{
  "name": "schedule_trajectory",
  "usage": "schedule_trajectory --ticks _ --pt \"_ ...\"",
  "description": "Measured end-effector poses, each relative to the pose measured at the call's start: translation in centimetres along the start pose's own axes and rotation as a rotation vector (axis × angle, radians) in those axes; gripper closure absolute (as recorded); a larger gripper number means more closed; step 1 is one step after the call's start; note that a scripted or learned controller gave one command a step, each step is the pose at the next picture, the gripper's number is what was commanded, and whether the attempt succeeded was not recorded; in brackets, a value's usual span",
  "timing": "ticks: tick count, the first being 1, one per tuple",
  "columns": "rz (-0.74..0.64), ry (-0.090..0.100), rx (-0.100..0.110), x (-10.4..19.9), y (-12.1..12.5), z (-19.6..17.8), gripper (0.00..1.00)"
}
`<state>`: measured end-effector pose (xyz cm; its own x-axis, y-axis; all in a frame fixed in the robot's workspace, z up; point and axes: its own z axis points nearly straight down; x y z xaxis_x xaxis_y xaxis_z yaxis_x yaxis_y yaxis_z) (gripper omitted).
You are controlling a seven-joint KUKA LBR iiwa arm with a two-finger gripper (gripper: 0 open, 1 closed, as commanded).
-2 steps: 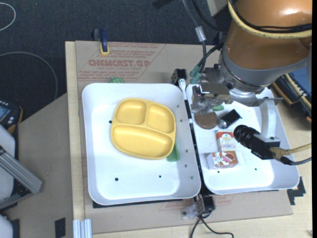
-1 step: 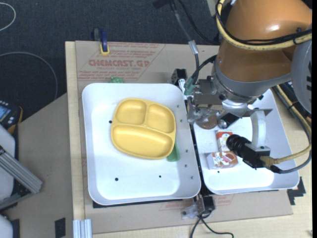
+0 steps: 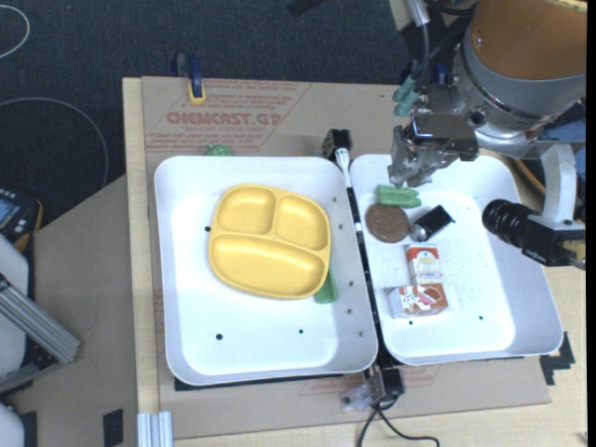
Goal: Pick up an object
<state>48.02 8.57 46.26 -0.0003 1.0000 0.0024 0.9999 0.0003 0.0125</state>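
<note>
The gripper [image 3: 407,177] is seen low over the right bin's [image 3: 521,329] far left part, just above a green piece [image 3: 399,196]; its grip cannot be told. A brown disc [image 3: 387,223], black cylinder [image 3: 432,223] and two cartons [image 3: 425,281] lie nearby. A yellow tray [image 3: 270,240] sits in the left bin [image 3: 191,329]

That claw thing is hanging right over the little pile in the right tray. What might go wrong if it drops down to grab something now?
The tool hangs over the green piece, which lies against the brown disc; closing there may pinch both or push one aside.

The green piece sits near the right bin's back-left wall, so a finger might strike the rim.

The small black object and the red and white packet lie close by and may get knocked.
</note>
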Motion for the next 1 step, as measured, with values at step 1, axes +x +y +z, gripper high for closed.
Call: schedule_trajectory --ticks 1 --pt "0.004 -0.005 0.022 -1.87 -0.29 8.77 1.00"
